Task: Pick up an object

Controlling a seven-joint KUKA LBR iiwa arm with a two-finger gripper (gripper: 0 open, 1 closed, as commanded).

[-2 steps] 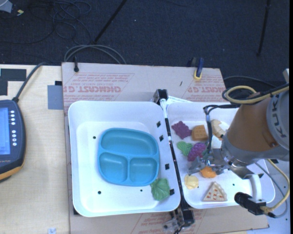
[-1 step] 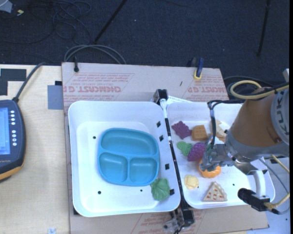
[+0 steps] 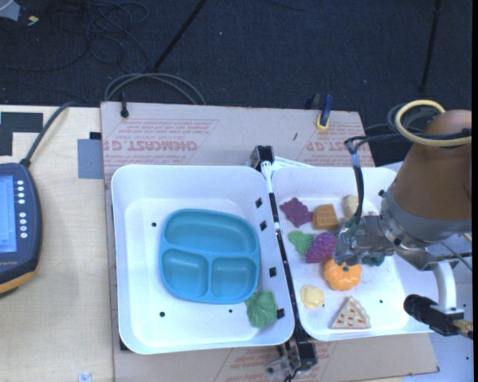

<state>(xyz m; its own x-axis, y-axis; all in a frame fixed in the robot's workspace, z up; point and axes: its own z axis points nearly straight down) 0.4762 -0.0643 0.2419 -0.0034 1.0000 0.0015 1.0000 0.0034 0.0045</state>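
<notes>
My gripper hangs low in the right bin, just above an orange pumpkin-like toy and beside a purple grape bunch. The arm's body hides the fingertips. Around it lie a dark purple piece, a brown block, a green piece, a pale yellow piece and a pizza slice toy. A cream piece sits behind the gripper.
The left bin holds a blue divided plate and a green leafy toy at its front right corner. A black divider rail runs between the bins. A teach pendant lies on the bench at far left.
</notes>
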